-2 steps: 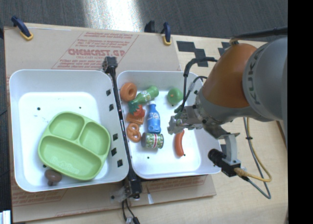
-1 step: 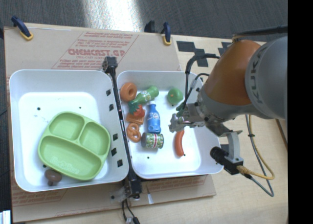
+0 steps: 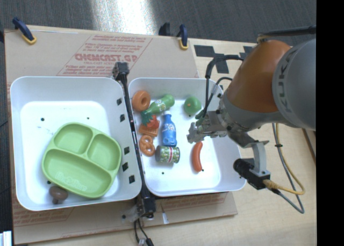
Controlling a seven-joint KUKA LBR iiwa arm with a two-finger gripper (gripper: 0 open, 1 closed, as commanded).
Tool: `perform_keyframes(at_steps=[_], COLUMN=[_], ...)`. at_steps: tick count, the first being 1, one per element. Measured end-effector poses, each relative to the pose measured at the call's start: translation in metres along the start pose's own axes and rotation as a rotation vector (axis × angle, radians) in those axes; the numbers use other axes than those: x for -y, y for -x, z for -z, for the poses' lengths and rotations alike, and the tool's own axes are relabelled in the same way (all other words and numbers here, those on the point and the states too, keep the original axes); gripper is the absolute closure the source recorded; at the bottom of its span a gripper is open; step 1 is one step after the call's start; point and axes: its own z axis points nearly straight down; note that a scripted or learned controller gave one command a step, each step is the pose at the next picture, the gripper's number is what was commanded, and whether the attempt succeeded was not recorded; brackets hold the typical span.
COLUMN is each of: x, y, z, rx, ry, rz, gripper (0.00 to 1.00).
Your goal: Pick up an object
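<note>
Hovering gripper (image 3: 198, 134) just at 12 o'clock of red sausage (image 3: 197, 157); finger state unclear. Sausage likely light, smooth, slippery; pinch mid-length.

Bins (image 3: 32, 196): white plastic, smooth, slight sheen. Tray (image 3: 80, 159): pale green plastic, matt. Toys: glossy plastic, among them a sausage (image 3: 197, 157), blue bottle (image 3: 169, 130) and can (image 3: 167, 154) with printed label. Counter (image 3: 48, 51): matt brown cardboard, red print. Arm (image 3: 269, 86): smooth grey shell, orange band, satin finish.
</note>
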Motion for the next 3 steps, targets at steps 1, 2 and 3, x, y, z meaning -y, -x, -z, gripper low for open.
perform_keyframes(at_steps=[1, 2, 3], x=[-0.037, -0.037, -0.054], y=[0.033, 0.033, 0.057], z=[-0.016, -0.016, -0.136], rx=[-0.002, -0.002, -0.002], ry=[-0.004, -0.004, 0.008], rz=[-0.025, -0.024, -0.026], gripper=[1.0, 0.0, 0.0])
